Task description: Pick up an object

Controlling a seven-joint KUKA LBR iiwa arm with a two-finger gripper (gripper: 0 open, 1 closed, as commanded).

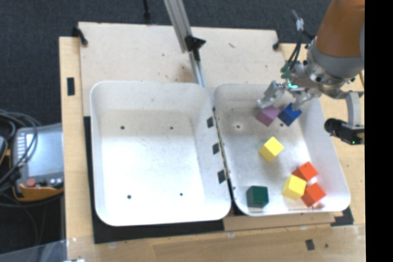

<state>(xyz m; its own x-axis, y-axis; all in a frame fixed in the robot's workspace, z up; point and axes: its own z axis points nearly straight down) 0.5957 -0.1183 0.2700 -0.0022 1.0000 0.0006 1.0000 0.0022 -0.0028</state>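
My gripper (284,97) hangs over the far part of the right bin (328,150), under the grey wrist and orange band. Just below it a purple block (266,115) and a blue block (290,113) lie side by side, the blue one partly tucked under the gripper. I cannot tell whether either block is held. Nearer the front lie a yellow block (271,148), a second yellow block (294,187), two orange-red blocks (306,171) (314,194), and a dark green block (257,196) in the front left corner.
The left bin (98,132) stands beside the right one, sharing a middle rim. A slanted aluminium bar (175,3) rises from behind the bins. A control pendant (37,159) sits off the bench to the left.
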